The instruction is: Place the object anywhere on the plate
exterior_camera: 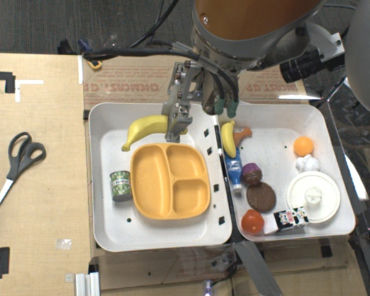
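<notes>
Arm reaches in vertical, tool (pixel 179 125) pinching banana (pixel 145 129) w/ tips just above plate (pixel 171 180) rim.

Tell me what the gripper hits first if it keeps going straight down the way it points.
Probably the banana: the gripper points down at its right end, just above the yellow plate. Depth is unclear from this view.

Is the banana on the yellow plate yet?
No. The banana lies in the left bin, just past the plate's far rim.
</notes>
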`<control>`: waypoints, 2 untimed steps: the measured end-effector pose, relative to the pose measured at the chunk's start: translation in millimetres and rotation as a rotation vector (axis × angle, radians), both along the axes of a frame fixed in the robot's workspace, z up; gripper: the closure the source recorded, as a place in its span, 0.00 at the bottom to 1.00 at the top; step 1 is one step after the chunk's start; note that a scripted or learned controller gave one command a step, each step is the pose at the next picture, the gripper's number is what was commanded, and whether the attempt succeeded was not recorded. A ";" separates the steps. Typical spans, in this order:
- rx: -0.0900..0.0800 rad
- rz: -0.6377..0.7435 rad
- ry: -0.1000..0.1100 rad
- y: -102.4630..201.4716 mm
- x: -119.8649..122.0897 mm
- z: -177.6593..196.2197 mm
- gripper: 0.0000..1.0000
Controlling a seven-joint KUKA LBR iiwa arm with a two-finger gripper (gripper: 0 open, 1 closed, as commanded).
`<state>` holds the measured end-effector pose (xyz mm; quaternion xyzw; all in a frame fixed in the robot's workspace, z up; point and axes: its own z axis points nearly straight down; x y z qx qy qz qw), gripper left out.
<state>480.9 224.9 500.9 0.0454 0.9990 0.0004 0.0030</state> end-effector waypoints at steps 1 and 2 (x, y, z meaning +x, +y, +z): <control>0.000 -0.002 -0.003 -0.1 2.0 8.8 1.00; 0.001 -0.003 -0.006 -0.2 3.9 17.8 1.00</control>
